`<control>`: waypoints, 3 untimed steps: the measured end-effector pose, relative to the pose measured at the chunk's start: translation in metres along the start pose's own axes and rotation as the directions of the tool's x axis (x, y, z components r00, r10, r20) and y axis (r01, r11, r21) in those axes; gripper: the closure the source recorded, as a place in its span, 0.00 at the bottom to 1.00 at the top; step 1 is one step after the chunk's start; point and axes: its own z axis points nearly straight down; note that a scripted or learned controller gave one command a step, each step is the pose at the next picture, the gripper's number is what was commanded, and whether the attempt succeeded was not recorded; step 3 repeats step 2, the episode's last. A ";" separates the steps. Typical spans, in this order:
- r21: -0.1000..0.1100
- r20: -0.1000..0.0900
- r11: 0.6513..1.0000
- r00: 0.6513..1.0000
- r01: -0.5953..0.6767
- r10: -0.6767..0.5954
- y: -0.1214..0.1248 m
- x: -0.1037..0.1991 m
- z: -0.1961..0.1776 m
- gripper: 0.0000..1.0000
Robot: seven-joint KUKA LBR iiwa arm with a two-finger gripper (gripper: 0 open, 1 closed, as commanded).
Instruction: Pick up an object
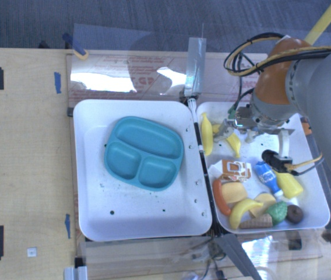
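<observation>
The right bin (320,206) holds several toy foods. A yellow banana-like piece (206,136) lies along its left wall, with a small yellow wedge (233,144) beside it. Further forward are an orange-and-white packet (236,169), a blue bottle (266,177), a yellow block (289,185), a banana (244,209), a green broccoli (278,212) and a brown ball (294,213). My gripper (244,127) hangs over the bin's far left part, just above the yellow wedge. I see nothing held in it.
The left bin (90,174) carries a blue divided plate (144,152). A metal post (195,69) stands behind the wall between the two bins. The grey arm (320,98) and its cables cover the right bin's far right corner.
</observation>
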 end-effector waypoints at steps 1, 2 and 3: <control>-0.006 0.003 1.000 1.000 0.002 -0.002 0.002 -0.001 -0.013 1.00; -0.006 -0.002 1.000 1.000 -0.005 0.005 0.030 0.065 -0.105 1.00; -0.006 -0.002 1.000 1.000 -0.005 0.005 0.030 0.065 -0.105 1.00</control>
